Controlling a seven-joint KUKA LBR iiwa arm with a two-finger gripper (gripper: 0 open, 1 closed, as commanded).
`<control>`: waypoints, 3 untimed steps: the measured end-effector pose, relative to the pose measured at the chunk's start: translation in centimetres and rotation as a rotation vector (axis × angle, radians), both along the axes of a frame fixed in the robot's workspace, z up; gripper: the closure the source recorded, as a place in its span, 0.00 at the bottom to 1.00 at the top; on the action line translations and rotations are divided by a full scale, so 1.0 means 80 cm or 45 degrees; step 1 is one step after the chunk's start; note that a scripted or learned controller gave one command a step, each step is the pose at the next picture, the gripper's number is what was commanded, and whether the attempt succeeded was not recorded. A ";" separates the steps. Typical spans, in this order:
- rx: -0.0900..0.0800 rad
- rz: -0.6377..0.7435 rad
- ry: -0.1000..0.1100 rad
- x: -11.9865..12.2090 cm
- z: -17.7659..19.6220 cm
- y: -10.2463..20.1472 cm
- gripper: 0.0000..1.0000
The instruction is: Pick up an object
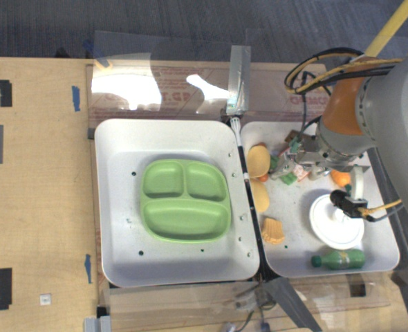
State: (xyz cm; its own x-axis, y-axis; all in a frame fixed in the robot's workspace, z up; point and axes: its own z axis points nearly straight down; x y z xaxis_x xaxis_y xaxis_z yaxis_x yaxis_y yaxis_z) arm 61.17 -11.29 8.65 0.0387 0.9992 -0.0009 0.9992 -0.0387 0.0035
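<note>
My gripper [295,159] hangs low over the back of the right bin [387,258], under the grey wrist with its orange band. A small cluster of green, red and white pieces [288,174] lies right at its tip. I cannot see whether anything is between the tips. Just to its left sits a yellow-orange rounded item [258,159]. A tan piece [260,196] and an orange chunk [272,232] lie along the bin's left wall. A white round dish [336,223] and a green bottle [339,258] on its side rest toward the front.
The left bin [114,151] holds a green divided plate [186,199]. A small orange item [340,179] lies beside the arm. A black part with a yellow cable [349,203] hangs over the white dish. A metal divider post [238,81] stands behind the bins.
</note>
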 end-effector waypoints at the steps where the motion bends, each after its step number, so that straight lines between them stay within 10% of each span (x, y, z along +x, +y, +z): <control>1: -0.003 0.004 -0.010 0.003 0.018 0.001 1.00; 2: 0.002 -0.426 -0.002 0.051 0.126 0.042 1.00; 3: -0.001 -0.424 0.002 0.051 0.136 0.043 1.00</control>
